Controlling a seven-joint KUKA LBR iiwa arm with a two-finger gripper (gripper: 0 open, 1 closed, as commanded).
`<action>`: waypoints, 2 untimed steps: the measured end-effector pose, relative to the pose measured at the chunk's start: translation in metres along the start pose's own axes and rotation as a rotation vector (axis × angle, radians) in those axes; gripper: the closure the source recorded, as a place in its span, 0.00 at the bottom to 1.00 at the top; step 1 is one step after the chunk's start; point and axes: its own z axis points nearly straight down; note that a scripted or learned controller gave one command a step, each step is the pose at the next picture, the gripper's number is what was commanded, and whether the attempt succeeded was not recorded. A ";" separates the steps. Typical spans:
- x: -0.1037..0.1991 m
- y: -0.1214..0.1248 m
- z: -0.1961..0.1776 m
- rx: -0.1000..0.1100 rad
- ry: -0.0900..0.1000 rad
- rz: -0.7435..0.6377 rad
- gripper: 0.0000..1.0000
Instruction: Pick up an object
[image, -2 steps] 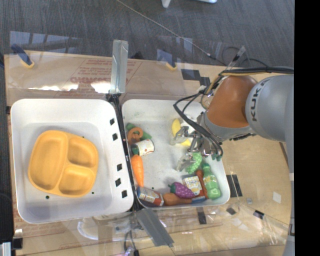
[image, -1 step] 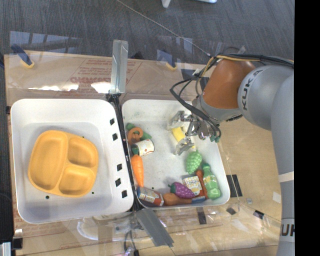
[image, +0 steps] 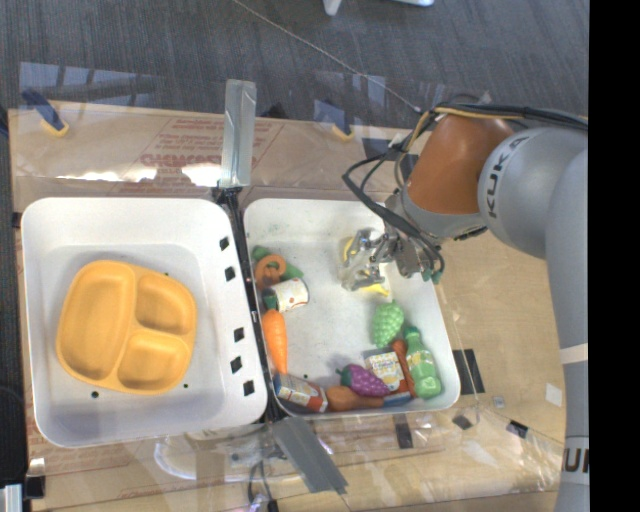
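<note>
The claw (image: 360, 262) hangs in the upper right part of the right bin (image: 320, 215), its shiny metal fingers pointing left and down; whether they are clenched or released cannot be told from this slant. Just below the claw, touching or nearly touching its tips, a small yellow piece (image: 377, 291) shows, too hidden to name. A little further down and to the right lies a knobbly green toy (image: 388, 323), rounded like a bunch of grapes.

Left of the claw, near the bin's dividing wall, sit a curled orange-and-green piece (image: 269, 267) and a short white cylinder (image: 291, 293) with a dark end. Below these a smooth, tapered plastic carrot (image: 275, 340) points downward. Well below the claw, along the lower wall, are bunched purple grapes (image: 366, 379), a small printed packet (image: 384, 365), a glossy green bottle (image: 421, 368) and a red-capped can (image: 298, 392).

Far to the left, the other bin (image: 40, 230) holds a smooth yellow plate (image: 125, 326) with rounded corners, moulded into three compartments.
</note>
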 end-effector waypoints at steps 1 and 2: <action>0.000 0.000 0.000 0.000 0.000 0.000 0.00; 0.014 0.001 0.009 0.001 -0.001 0.007 0.00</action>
